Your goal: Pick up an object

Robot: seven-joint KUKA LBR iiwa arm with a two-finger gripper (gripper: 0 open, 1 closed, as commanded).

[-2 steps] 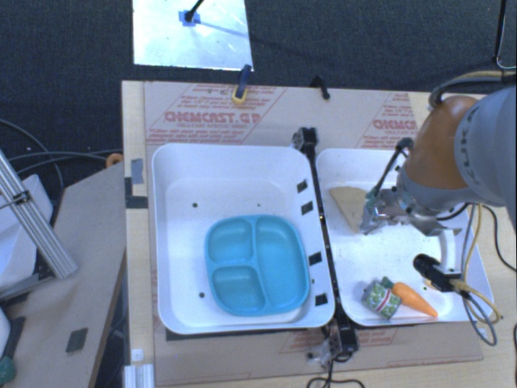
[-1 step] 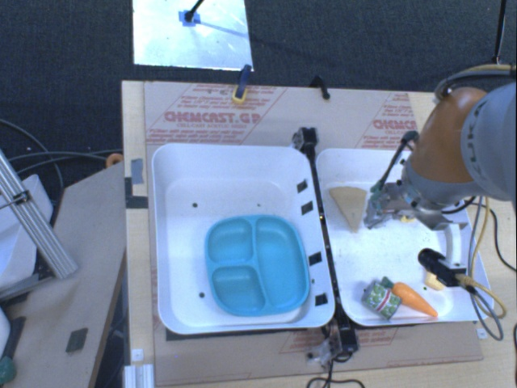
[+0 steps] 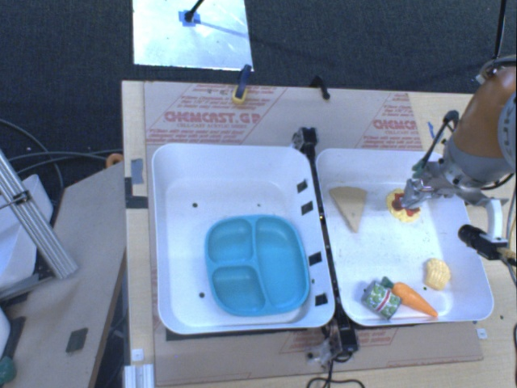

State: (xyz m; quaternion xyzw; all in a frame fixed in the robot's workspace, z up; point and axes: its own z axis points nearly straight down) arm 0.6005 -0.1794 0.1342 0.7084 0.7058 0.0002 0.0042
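Hand (image 3: 412, 200) low in right bin (image 3: 355, 164) — over yellow-red toy (image 3: 401, 208)

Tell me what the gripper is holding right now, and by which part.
It cannot be told. The gripper is down over the small yellow and red toy in the right bin, but a hold is not visible.

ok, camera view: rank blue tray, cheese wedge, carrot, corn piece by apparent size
1. blue tray, by far the largest
2. cheese wedge
3. carrot, close to the wedge, so that order is unsure
4. corn piece, smallest
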